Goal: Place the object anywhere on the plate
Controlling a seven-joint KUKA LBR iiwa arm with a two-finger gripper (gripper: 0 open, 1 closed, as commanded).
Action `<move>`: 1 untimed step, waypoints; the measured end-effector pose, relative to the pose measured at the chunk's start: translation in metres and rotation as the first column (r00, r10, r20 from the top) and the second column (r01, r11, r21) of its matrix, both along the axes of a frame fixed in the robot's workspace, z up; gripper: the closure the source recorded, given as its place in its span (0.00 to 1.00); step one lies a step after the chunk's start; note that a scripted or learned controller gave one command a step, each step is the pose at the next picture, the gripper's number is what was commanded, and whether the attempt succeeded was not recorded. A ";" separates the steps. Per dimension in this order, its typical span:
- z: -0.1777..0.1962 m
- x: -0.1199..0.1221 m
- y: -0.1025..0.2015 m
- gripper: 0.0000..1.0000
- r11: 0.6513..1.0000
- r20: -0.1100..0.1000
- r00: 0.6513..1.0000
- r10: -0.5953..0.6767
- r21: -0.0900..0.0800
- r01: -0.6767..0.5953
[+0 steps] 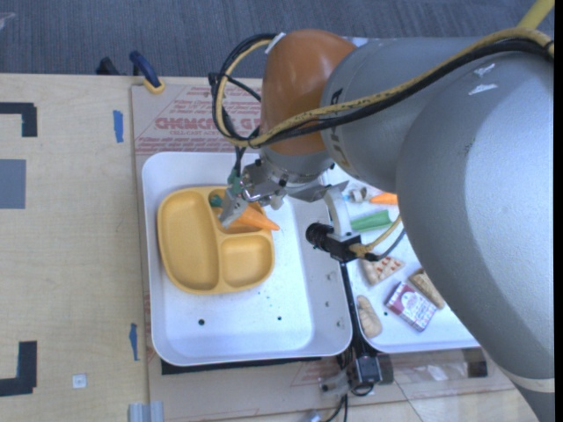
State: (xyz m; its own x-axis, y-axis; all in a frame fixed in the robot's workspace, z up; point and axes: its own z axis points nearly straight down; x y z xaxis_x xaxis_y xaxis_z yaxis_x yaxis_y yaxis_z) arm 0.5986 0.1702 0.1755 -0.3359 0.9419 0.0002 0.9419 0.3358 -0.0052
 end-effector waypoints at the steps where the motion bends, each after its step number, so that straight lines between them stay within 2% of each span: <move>1: 0.000 0.000 0.000 0.00 1.000 0.000 1.000 0.000 0.000 0.000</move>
